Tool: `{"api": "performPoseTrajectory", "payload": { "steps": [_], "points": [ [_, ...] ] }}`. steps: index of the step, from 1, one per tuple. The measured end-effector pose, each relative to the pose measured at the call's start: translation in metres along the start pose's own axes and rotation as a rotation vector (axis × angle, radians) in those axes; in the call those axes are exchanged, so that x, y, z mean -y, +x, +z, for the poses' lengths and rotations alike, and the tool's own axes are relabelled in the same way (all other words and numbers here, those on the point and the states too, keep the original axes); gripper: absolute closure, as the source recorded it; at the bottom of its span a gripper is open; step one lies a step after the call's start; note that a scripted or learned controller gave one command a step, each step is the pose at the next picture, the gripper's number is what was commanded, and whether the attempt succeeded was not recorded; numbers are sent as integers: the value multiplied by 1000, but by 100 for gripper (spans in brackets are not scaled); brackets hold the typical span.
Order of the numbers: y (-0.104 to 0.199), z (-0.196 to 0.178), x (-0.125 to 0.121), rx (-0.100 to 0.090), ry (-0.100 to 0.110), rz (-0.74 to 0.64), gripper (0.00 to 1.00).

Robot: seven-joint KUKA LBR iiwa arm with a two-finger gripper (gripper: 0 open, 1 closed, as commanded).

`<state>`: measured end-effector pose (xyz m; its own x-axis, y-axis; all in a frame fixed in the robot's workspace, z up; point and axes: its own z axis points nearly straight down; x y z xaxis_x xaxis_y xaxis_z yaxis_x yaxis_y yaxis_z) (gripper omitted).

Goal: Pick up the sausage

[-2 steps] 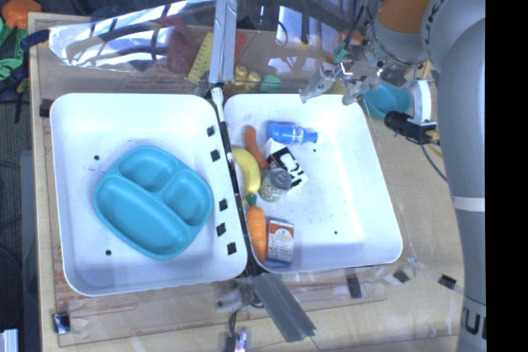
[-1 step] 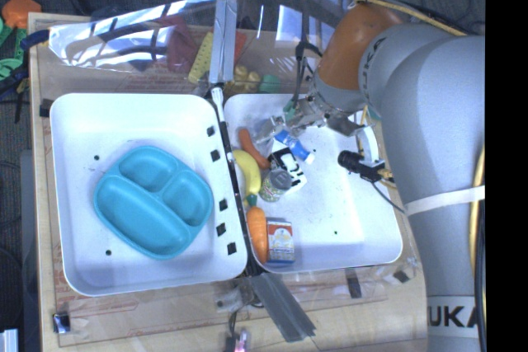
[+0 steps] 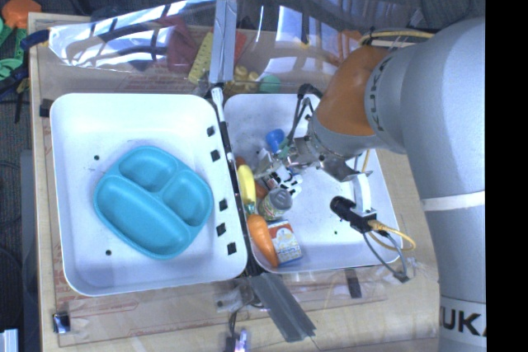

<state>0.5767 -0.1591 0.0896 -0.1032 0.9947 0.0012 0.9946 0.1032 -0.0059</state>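
In the right bin [image 3: 346, 255], my gripper [image 3: 279, 171] is lowered into a cluster of toy food along the left wall. A reddish-brown piece [image 3: 261, 192] that may be the sausage peeks out between a yellow banana [image 3: 246, 181] and a grey round can [image 3: 280, 199]; most of it is hidden. The gripper hangs just above and to the right of that piece, over the can. Nothing can be seen held in it.
An orange carrot [image 3: 260, 236] and a small orange-and-white box [image 3: 285, 244] lie at the right bin's front left. A blue item [image 3: 275, 138] sits behind the gripper. The left bin [image 3: 74, 136] holds a blue divided plate [image 3: 153, 199]. My arm covers the right bin's far right side.
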Motion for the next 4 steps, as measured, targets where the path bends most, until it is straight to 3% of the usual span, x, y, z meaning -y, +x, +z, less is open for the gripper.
{"api": "performPoseTrajectory", "payload": {
  "steps": [1, 2, 3, 4],
  "points": [
    [-8, 0, -43, 0, -1, 12, 0],
    [-46, -74, 1, 1, -2, 161, 0],
    [-46, -82, 0, 0, 2, 156, 100],
    [-46, -34, 26, -1, 1, 103, 100]
  ]
}}
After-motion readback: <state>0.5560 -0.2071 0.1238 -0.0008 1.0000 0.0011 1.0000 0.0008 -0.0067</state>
